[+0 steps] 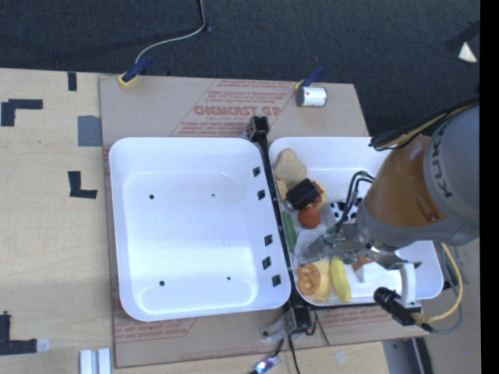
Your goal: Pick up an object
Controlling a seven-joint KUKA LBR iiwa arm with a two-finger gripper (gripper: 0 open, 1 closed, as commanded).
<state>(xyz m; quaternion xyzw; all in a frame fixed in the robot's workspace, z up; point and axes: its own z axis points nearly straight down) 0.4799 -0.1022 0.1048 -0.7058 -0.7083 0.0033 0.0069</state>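
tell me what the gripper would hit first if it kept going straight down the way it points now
Most likely the yellow banana-like piece, or the round bun-like item beside it. The gripper hangs over the near end of the right bin, just above them. Depth is hard to judge from this slant, so it might reach the bin floor.

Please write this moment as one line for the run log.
arm: over right bin | tool: low among objects | nearest: yellow item, red ball | grasp: unconfirmed
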